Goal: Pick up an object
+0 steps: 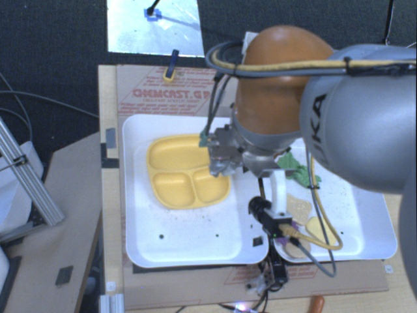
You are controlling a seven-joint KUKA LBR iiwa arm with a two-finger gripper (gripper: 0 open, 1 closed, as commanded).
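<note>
The gripper (220, 165) is seen over the right edge of a yellow divided tray (177, 173) (lying in the left bin (195, 240)); its jaw state cannot be told.

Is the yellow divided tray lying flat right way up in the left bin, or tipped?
Flat, right way up: the yellow tray shows its open compartments facing upward, resting on the left bin floor.
</note>
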